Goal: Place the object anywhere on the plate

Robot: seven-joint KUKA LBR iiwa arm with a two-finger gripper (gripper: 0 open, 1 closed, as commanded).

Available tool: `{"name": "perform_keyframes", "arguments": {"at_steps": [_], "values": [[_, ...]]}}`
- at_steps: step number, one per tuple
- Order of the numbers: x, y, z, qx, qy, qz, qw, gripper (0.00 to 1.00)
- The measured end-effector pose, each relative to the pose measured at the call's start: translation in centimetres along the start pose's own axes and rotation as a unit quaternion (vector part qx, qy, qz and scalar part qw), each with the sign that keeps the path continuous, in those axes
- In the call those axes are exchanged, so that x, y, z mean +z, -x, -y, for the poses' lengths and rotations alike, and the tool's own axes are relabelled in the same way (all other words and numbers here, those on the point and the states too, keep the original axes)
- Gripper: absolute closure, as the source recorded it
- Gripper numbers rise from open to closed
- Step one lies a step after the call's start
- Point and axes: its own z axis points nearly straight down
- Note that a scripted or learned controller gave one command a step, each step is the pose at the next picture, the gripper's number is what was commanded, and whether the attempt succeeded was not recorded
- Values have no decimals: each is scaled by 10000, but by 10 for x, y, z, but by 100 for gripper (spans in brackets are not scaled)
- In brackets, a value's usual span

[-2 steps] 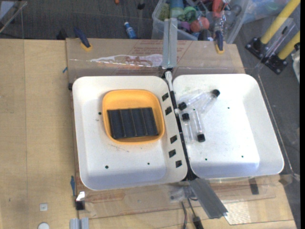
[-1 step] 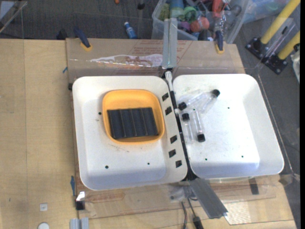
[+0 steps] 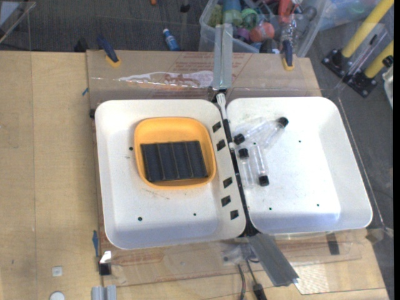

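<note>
Black ribbed block (image 3: 174, 161) is what you look for first in the camera view; it lies flat on the orange plate (image 3: 172, 123), inside the rim, and covers most of the plate's floor; its long side runs left to right, with the ribs across it. You see the plate resting in the left white bin (image 3: 162, 220), a little toward the far side of it. In the right white bin (image 3: 312, 189) you find several clear tubes (image 3: 257, 144) with black caps, lying crossed and touching each other, near the wall that the two bins share; they are well apart from the plate. Behind the bins, off the bench, stands a clear box (image 3: 312, 14) full of coloured toys. About the claw, you cannot tell its opening or any hold.
</note>
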Motion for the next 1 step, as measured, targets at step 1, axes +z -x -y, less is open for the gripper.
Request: {"name": "perform_keyframes", "arguments": {"at_steps": [1], "values": [[0,2,2,-783,2,-6,9969,100]]}}
